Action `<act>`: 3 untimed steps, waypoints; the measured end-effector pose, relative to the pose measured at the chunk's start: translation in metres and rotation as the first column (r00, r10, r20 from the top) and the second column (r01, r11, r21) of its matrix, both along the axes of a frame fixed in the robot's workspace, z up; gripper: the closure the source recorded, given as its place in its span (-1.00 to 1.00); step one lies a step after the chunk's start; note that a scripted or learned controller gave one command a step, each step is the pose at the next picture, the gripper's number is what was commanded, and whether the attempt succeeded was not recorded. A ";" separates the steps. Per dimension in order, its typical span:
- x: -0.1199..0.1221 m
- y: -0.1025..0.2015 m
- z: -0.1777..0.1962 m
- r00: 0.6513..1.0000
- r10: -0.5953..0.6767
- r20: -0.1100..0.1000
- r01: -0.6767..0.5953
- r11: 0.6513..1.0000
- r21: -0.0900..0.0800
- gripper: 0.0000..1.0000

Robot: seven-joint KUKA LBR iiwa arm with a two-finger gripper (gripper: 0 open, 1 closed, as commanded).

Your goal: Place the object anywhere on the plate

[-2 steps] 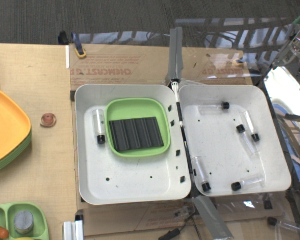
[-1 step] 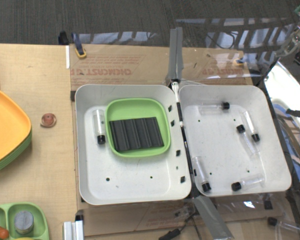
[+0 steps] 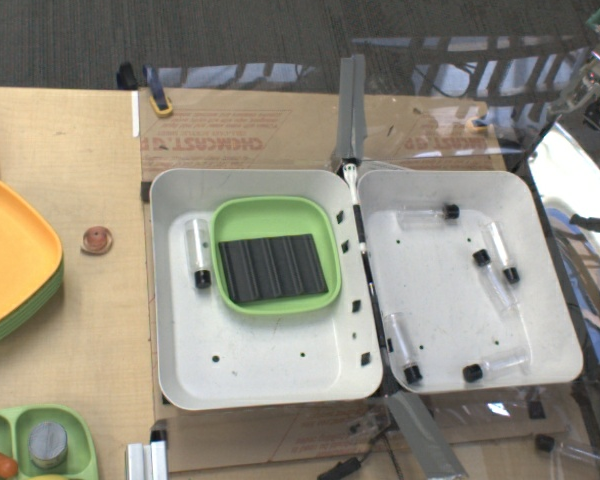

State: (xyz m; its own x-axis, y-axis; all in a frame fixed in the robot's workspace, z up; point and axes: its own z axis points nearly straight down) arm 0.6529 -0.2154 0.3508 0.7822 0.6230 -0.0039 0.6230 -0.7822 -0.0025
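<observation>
Plate: you have a green plate (image 3: 275,215) with rounded corners in the left bin (image 3: 260,378), towards the far side of it.
Block: a dark ribbed block (image 3: 272,268) lies flat on the plate, inside the rim. Its long axis runs left to right across your view, very slightly tilted, and its ribs run far to near.
Tube by the plate: a clear tube (image 3: 197,248) lies on the bin floor just beside the plate's left edge, apart from the block. Its long axis runs far to near, and its black cap points to the near side.
Which is the object: from this height you can't be sure; the block looks the likelier, since it is already on the plate.
Right bin: in the right bin (image 3: 450,303) you see several more clear tubes with black caps, scattered and pointing different ways, one near the far wall (image 3: 425,214) and one at the near left corner (image 3: 400,346).
Bench: a stack of orange plates (image 3: 10,258) sits well to the left, with a small red knob (image 3: 97,239) between it and the left bin.
Under the bins: cardboard (image 3: 240,133).
</observation>
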 end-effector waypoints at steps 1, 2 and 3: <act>-0.001 0.003 -0.006 1.000 -0.016 0.000 0.016 1.000 0.000 -1.00; -0.007 0.000 -0.028 0.999 -0.053 -0.002 0.053 0.999 0.000 -1.00; -0.003 -0.006 -0.053 0.991 -0.133 -0.001 0.133 0.991 0.000 -1.00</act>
State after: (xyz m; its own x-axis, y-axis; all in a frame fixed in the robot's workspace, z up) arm 0.6494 -0.2211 0.2980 0.8580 0.5136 -0.0042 0.5136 -0.8580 -0.0031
